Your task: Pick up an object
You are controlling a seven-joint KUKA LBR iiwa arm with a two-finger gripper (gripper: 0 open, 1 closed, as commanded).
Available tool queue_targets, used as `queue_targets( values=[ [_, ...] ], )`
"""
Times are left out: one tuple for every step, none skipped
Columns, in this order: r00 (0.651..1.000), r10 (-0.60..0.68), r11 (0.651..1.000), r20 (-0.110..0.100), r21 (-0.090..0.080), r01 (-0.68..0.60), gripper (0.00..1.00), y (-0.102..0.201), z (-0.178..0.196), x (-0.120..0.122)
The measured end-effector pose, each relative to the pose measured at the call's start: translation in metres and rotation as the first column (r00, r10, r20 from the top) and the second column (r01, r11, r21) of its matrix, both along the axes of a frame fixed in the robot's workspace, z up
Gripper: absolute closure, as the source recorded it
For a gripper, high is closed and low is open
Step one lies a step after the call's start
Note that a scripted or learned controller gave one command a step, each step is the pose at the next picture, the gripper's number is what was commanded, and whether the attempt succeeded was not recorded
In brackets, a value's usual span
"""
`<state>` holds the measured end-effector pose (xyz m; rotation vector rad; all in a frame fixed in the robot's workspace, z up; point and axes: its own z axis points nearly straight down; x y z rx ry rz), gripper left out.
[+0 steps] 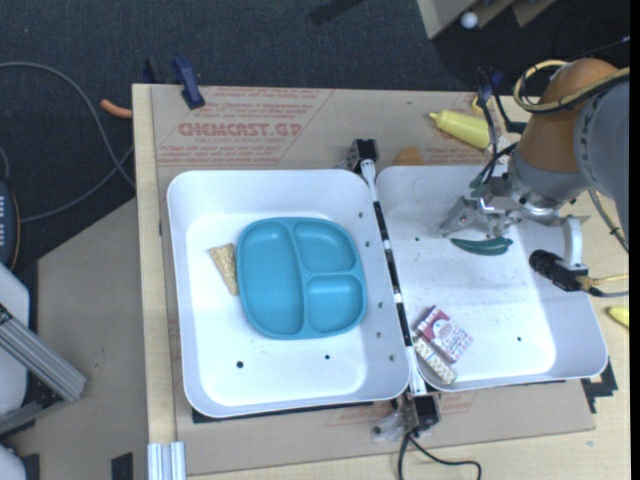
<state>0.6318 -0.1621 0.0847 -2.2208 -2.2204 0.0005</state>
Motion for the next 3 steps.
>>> queue_targets(
  values=[
    [1.0,0.001,1.0,-0.001,0.0,-0.001,0.0,0.034,0.0,-0.034],
    [1.0,-0.001,1.0,0.001,0.0,0.001,1.0,0.034,0.01,-0.033],
    [1.0,0.001,1.0,-0.001,0.001,-0.001,1.0,0.112,0.1,-0.101]
  ],
)
